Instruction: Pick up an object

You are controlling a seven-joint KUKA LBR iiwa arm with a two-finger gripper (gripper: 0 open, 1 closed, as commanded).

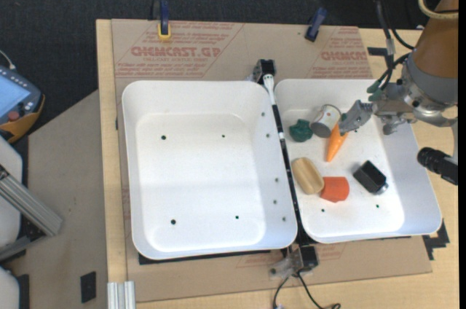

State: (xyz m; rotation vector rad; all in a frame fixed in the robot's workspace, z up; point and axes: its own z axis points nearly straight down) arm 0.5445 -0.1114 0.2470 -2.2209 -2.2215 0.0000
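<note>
Over the right bin point(415, 209), upper part: gripper point(354, 116) reaching in from the right, arm w/ orange band point(440, 45) above the wrist. Finger tips sit just above the top end of the carrot; can't tell whether the carrot is between them or how wide they stand.

Right bin contents:
- carrot point(335, 144), orange, tilted, top end right at the gripper, near bin centre.
- green piece point(301, 130), dark green, just left of carrot, close to the divider betw. bins.
- grey round thing point(322, 129) betw. green piece and carrot, touching or nearly so; thin wire loop above it.
- bread roll point(308, 175), tan, oval, below green piece.
- red-orange block point(335, 189), touching roll on its right side.
- black block point(370, 177), tilted, right of red-orange block, apart from it.

Left bin point(145, 103): white, small dark dots on floor.

Both bins sit on a cardboard sheet point(218, 45), blue clamps at its far edge.
</note>
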